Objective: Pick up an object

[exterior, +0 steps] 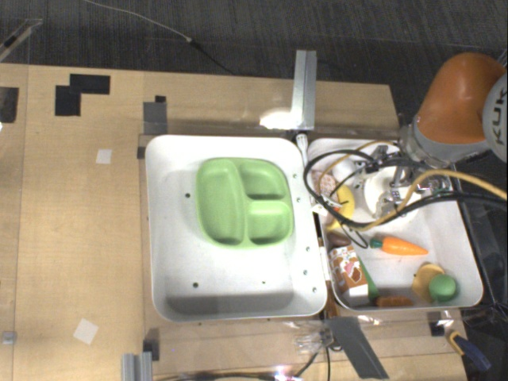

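The right bin (464,244) holds several small objects. An orange carrot (399,247) lies in its middle. A green ball (442,287) rests on a tan piece at the front right. A small printed carton (347,267) stands by the left wall, with a brown stick (393,300) in front of it. A yellow item (344,202) lies at the back left, partly under black cables. My gripper (373,190) reaches down into the back of this bin, just right of the yellow item and above the carrot. Wrist and cables hide its tip.
The left bin (171,276) carries a green divided plate (242,201). A metal post (305,90) stands behind the gap between the bins. Looped black cables (333,165) hang over the right bin's back left corner. The grey arm with its orange band (460,98) fills the back right.
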You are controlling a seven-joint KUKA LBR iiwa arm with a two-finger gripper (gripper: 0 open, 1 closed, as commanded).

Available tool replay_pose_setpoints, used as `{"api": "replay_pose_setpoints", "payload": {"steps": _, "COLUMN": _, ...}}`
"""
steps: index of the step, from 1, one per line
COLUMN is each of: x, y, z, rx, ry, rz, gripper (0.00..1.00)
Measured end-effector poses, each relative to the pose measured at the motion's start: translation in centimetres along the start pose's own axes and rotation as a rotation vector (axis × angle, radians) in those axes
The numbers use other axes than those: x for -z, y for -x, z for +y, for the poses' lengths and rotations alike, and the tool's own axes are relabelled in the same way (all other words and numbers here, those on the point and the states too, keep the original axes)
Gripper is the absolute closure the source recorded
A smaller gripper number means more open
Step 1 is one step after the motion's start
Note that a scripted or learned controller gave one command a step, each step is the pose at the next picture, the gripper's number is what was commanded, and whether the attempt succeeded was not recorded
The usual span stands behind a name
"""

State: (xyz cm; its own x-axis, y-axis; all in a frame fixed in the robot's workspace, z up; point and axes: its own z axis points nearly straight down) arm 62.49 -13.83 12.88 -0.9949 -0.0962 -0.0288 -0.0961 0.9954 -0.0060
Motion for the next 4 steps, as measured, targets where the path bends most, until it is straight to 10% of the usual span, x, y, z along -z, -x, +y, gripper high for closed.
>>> {"api": "replay_pose_setpoints", "payload": {"steps": 4, "x": -0.35, "y": -1.21, "z": -0.05, "rx": -0.153, "ry": -0.006, "rz": -0.034, "gripper": 0.0}}
